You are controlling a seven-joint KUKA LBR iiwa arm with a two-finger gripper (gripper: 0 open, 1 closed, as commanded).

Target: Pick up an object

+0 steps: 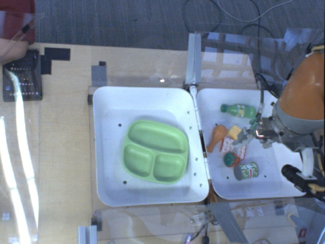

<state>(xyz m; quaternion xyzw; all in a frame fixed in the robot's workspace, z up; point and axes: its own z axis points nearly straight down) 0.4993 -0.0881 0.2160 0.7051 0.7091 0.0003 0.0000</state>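
Right-hand shallow white bin (264, 187) on the desk holds the candidate objects: a green plastic bottle (238, 110), an orange carrot-shaped toy (217, 136), a small yellow block (234, 132), a red-and-white packet (232, 145), a green ball-like toy (230, 159) and a small green-labelled can (246, 171). The grey arm with its orange band (303, 93) reaches in from the right, wrist low over the bin; the gripper (250, 134) hangs beside the yellow block and packet. Whether the jaws are open or closed cannot be told. A clean pick probably calls for centring on one isolated item, such as the can. The left bin (106, 187) carries a green compartment tray (155, 151).

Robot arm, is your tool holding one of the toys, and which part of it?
Cannot tell. The tool hangs over the small red-and-white packet in the right white bin, but no toy shows in its grip.
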